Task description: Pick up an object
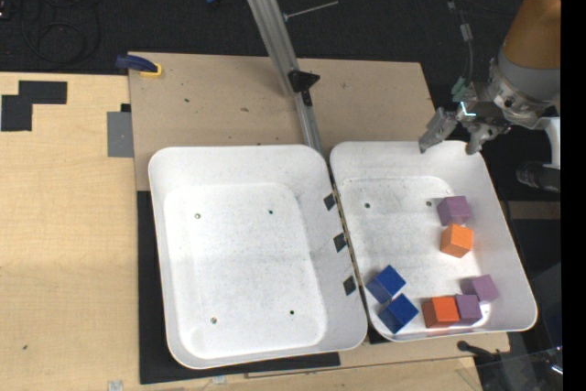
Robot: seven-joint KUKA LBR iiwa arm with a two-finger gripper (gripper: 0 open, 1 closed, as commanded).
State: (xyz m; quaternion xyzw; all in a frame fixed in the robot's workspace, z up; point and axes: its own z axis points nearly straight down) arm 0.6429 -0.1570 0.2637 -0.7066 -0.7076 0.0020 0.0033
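You see seven cubes in the right bin (385, 169): three purple (454, 210), two orange (457, 240), two blue (387, 282).

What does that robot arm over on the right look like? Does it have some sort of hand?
The arm is a thick rounded column, orange-brown here, with a grey ring below it and a pale ring at its top. Its hand is small, grey metal, ending in two dark fingers with a small teal spot between them. A thin dark cable runs beside it.

no readable text, labels or numbers anywhere
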